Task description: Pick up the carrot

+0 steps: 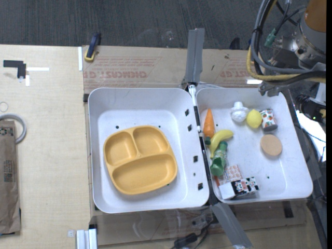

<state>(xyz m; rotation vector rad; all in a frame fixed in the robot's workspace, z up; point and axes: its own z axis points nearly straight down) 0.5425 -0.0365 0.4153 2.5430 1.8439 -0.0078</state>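
The carrot [208, 122] is small and orange. It lies pointing away from me at the far left of the right bin [290, 175], close to the wall it shares with the left bin. A yellow banana [220, 138] lies just in front of it. The arm comes in at the top right, and its gripper [271, 88] hangs over the right bin's far rim, to the right of and beyond the carrot, well apart from it. Nothing shows held in it.
The right bin also holds a green bottle [219, 160], a white bulb [238, 113], a lemon [253, 118], a small can [267, 119], a tan disc [271, 145] and two small cartons [237, 183]. A yellow divided plate [140, 160] sits in the left bin [98, 139].
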